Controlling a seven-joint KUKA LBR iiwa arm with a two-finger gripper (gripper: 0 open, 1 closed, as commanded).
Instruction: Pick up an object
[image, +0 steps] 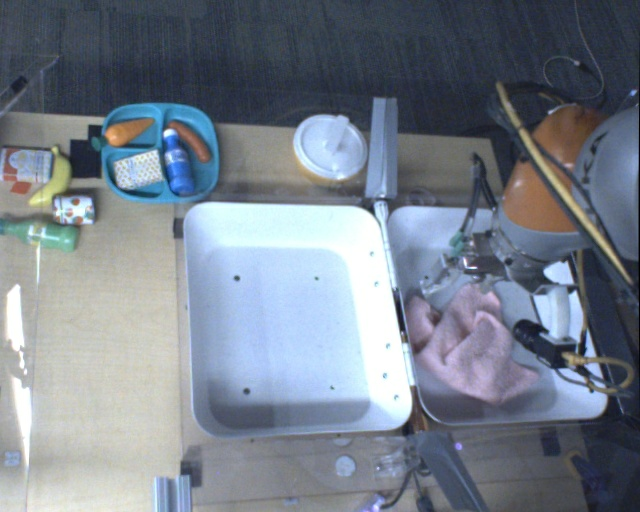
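Observation:
A crumpled pink cloth (468, 345) lies in the right bin (430, 225), filling its near-left part. My gripper (447, 280) hangs low over the far-left edge of the cloth, right at its top fold. The grey arm with its orange band (545, 185) comes in from the right above the bin. A white object (556, 308) rests in the same bin, to the right of the cloth and partly hidden by the wrist.
The left bin (290, 320) stands beside the right one, across a thin divider. On the bench behind are a blue divided plate (160, 152) with toy food and a white round lid (330, 148). A banana (55, 175), a small can (73, 209) and a green bottle (40, 234) lie far left.

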